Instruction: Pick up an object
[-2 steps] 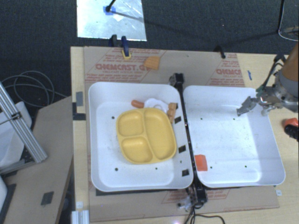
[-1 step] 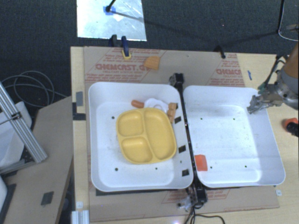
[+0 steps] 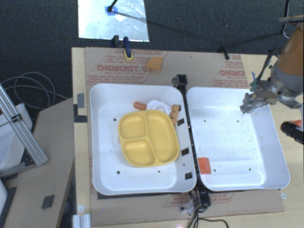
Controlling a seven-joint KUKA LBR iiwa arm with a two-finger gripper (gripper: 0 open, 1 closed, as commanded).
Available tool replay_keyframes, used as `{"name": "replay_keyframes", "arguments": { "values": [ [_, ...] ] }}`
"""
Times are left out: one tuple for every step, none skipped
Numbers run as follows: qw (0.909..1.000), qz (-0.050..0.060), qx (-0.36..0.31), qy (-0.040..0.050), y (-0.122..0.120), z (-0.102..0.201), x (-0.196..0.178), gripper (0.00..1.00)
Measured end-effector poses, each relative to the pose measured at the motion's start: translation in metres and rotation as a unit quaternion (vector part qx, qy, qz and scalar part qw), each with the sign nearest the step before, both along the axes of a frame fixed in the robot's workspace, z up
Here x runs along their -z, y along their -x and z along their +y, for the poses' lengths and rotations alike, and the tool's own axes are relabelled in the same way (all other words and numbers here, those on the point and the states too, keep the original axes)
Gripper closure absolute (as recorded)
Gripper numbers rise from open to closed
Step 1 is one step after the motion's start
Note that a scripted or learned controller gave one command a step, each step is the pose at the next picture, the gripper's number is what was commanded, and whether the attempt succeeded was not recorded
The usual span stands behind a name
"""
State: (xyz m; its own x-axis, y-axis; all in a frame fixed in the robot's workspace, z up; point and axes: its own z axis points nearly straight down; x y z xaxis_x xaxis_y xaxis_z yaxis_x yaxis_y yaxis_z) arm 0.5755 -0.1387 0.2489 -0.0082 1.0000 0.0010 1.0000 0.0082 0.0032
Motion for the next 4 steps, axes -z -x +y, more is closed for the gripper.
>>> {"name": "replay_keyframes", "arguments": {
  "values": [
    [1.0, 0.001, 0.0, -0.0003, 0.033, 0.08, -0.011, 1.0],
    [1.0, 0.001, 0.003, 0.0003, 0.032, 0.078, -0.011, 0.0],
    [1.0, 0.003, 0.0, -0.0006, 0.085, 0.13, -0.005, 0.0],
    [1.0, -0.005, 0.007, 0.0036, 0.064, 0.012, -0.119, 0.0]
  ]
}}
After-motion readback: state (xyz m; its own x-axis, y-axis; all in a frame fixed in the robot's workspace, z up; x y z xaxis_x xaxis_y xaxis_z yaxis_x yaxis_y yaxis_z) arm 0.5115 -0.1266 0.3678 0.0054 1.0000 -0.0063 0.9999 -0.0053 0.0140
